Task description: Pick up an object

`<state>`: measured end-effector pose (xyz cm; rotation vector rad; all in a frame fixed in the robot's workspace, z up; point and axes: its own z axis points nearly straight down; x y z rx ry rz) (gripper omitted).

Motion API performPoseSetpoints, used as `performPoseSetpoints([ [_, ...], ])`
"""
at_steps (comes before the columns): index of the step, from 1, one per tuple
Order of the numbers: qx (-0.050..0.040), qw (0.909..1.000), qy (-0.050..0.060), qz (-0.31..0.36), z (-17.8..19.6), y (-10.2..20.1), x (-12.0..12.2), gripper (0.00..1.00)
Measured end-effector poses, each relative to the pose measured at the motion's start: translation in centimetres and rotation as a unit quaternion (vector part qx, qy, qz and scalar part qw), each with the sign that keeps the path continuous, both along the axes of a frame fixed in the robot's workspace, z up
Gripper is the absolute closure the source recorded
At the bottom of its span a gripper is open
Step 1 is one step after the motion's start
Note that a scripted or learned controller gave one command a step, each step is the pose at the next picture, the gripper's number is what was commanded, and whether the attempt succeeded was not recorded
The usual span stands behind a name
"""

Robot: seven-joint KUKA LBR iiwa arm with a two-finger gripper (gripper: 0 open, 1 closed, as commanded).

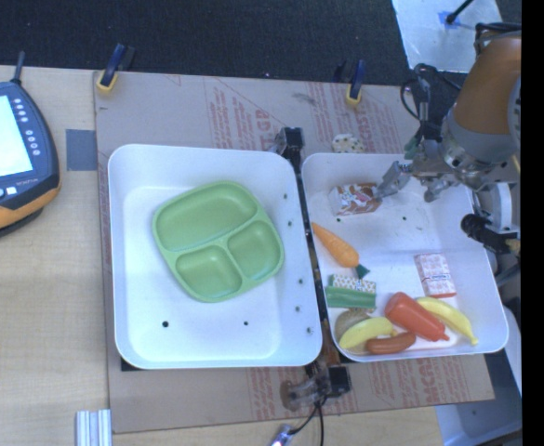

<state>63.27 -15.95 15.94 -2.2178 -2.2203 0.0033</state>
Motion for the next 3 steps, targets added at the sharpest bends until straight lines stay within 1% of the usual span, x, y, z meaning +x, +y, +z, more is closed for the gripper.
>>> performPoseSetpoints([
  [1, -0.0014, 1.0000, -0.002, 0.002, -4.5, 2.7, 2.5, 0.00],
  [2, -0.0008, 1.0000, -0.001, 0.000, -1.1, -5.4, 2.4, 0.00],
  [3, -0.0011, 1.0000, -0.001, 0.002, -3.8, -0.7, 2.4, 0.00],
])
